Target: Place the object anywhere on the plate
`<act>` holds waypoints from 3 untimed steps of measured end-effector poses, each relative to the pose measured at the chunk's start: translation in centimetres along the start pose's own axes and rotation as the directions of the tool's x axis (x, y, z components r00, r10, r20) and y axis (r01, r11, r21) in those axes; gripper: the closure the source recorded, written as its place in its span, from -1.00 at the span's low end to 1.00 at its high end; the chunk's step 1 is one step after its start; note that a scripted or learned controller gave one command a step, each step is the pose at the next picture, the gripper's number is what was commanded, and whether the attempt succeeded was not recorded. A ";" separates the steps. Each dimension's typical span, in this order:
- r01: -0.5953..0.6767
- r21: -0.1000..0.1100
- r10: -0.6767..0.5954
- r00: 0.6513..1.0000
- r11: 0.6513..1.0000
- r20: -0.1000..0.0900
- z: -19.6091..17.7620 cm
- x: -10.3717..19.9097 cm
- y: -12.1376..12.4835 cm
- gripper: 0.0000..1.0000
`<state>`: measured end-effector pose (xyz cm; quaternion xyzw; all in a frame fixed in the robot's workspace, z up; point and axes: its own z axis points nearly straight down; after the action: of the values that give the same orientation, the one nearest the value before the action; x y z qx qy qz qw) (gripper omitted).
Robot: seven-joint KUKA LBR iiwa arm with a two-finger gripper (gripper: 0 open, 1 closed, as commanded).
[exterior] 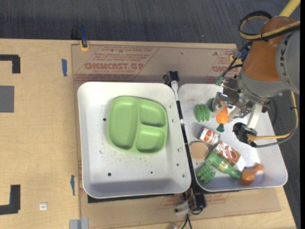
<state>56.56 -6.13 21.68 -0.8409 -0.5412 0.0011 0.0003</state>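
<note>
gripper (224, 109) at 3 o'clock, fingers clamped on orange carrot toy (221, 115) | lifted to carry | green plate (137, 124) waits at 9 o'clock

This is a robotics lab, set up for machine handling trials rather than any home or kitchen. A grey industrial arm (267, 61) with an orange band and loose yellow and black cabling (259, 137) reaches over a plywood table (38, 142) marked with black tape corners (13, 63) and blue tape strips (64, 67). Two shallow white bins (90, 142) sit side by side on a sheet of printed cardboard (119, 63), joined by black clamps (170, 76). The goods are toys: a green divided plate (138, 124) and plastic play food (224, 156). Dark carpet (143, 8) lies beyond the table edge
</note>
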 end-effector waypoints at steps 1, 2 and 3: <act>-0.197 0.004 0.197 0.980 0.980 -0.001 -2.9 3.6 -10.7 1.00; 0.031 0.003 -0.031 1.000 1.000 -0.001 2.4 8.2 -13.3 1.00; 0.010 -0.001 -0.010 1.000 1.000 -0.002 -1.8 13.7 -12.5 1.00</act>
<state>50.89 11.48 23.48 -0.8383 -0.5452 0.0001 0.0006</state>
